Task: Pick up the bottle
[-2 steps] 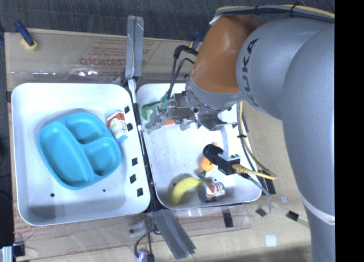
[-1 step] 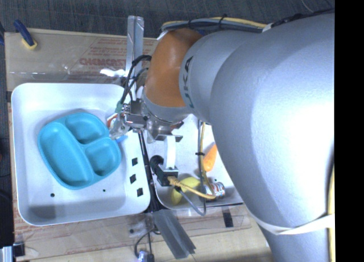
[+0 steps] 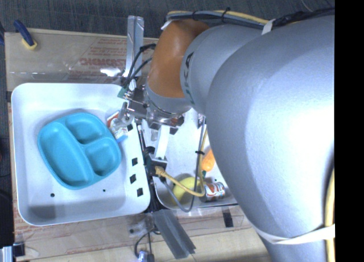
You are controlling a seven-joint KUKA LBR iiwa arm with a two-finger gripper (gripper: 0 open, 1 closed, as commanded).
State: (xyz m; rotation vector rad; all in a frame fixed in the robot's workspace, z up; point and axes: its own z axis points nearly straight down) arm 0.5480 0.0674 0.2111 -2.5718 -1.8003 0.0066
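Observation:
A small object with orange, white and blue parts, possibly the bottle, shows at the right edge of the left bin, beside the blue divided plate. My gripper hangs right over it, above the wall between the two bins. The wrist hides where the gripper and the object meet. The grey arm with its orange band covers most of the right bin.
The blue plate takes up the middle of the left bin. In the right bin's near part lie a yellow round fruit in a metal bowl, an orange item and a red-and-white can. A cable hangs there.

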